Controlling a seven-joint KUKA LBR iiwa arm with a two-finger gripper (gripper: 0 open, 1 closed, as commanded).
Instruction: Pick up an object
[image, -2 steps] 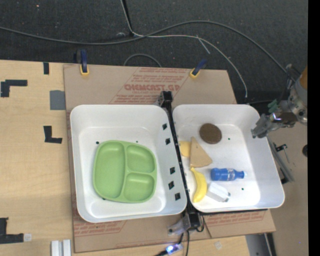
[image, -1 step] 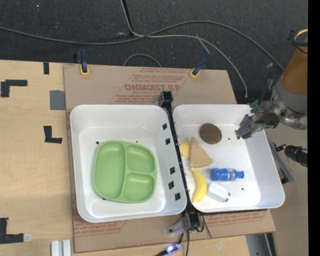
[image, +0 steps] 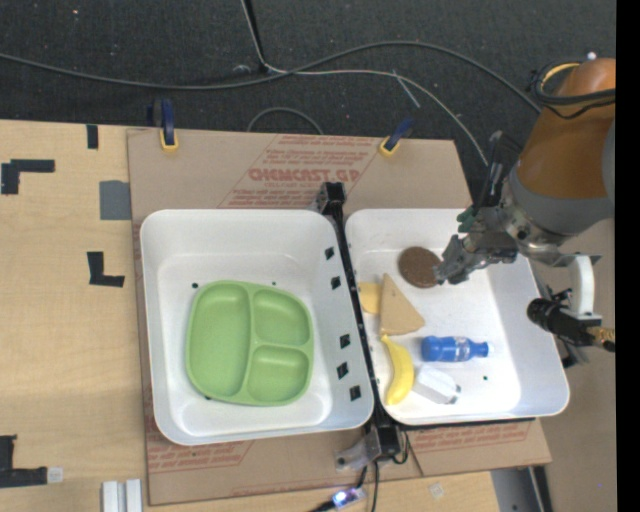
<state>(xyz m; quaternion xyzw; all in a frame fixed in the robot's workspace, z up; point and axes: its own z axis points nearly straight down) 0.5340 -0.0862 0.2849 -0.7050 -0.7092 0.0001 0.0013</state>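
The right bin holds a brown round disc, a tan wedge-shaped piece, a pale yellow piece, a yellow banana, a blue bottle and a small white block. My gripper reaches in from the right and hangs at the right edge of the brown disc, low over the bin. Whether its tips touch the disc cannot be made out.
The left bin holds a green divided plate. A black divider with clips runs between the bins. Both bins sit on a cardboard sheet held by clamps, with cables across the dark floor behind.
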